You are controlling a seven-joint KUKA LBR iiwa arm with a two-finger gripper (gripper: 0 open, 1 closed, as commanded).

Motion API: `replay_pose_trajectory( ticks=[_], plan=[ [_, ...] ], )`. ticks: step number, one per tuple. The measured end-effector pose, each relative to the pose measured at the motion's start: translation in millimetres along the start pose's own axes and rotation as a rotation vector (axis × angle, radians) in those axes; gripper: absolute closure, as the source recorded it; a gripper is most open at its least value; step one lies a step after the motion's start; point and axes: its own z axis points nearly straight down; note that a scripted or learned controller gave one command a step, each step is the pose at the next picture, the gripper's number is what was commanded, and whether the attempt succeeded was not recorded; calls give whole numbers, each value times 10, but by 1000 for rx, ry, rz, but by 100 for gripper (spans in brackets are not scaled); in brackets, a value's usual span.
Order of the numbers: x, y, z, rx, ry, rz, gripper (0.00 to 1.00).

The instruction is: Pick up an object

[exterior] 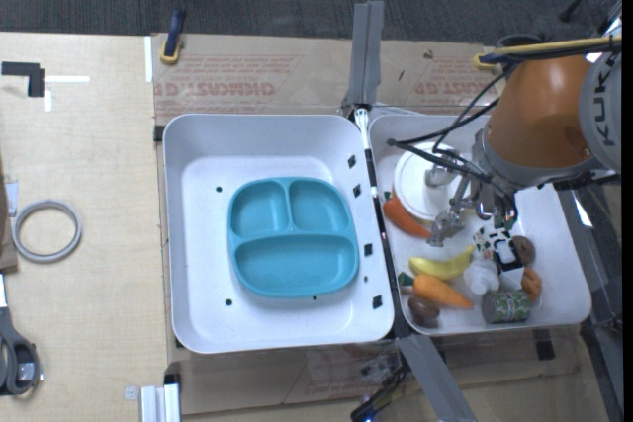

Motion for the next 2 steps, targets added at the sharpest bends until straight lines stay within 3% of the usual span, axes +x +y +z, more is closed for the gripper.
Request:
replay_pose_trajectory(
  ticks=[1,2],
  plan=[
    [-40,8,3,1,3,99,0],
    [359,-162,-1,-1,2,238,0]
  ],
)
